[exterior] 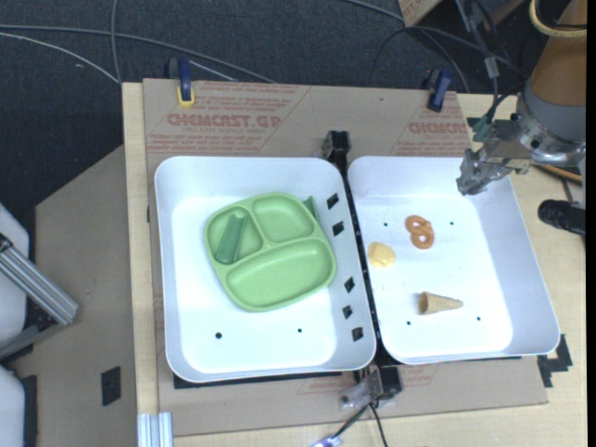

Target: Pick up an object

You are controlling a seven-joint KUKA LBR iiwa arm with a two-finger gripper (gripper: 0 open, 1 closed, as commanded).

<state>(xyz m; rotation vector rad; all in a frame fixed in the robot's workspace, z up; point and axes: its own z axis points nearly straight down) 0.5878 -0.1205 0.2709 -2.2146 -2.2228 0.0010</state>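
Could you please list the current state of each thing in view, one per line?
gripper: above the right bin's far right corner, holding nothing visible.
green divided plate: flat in the left bin, a green piece lying in one small compartment.
pretzel: lying flat in the right bin.
yellow piece: resting near the right bin's left wall.
cone: lying on its side.

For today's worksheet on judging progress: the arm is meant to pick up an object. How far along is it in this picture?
Done: nothing looks lifted; the pretzel, yellow piece and cone all lie on the right bin's floor. In hand: the gripper hangs over that bin's upper right corner, apart from all three. Left: descending onto one item, grasping and raising it. The green tray sits in the left bin.
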